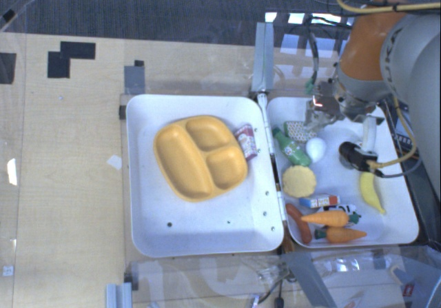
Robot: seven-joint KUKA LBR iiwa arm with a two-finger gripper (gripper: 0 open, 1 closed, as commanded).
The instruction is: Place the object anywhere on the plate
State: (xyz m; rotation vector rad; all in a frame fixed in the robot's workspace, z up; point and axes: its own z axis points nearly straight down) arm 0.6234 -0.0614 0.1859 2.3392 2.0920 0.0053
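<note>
Grey and metallic, my gripper [318, 119] hangs over the back of the right bin [403, 227]; whether it is spread or closed, I cannot tell. Just below it lie a white egg [315, 149] and a green bottle [291, 148]. Farther forward sit a yellow round sponge [300, 180], two carrots [331, 218] and a banana [372, 193]. Across in the left bin [207, 231], the yellow divided plate [200, 157] has a small wrapped packet [246, 141] touching its right edge.

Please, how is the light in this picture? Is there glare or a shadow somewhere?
Camera view: light is even and soft; bright glare sits on the metal divider at the bins' far end; the left bin has a grey shadow along its near wall; the yellow plate looks sharp.
</note>
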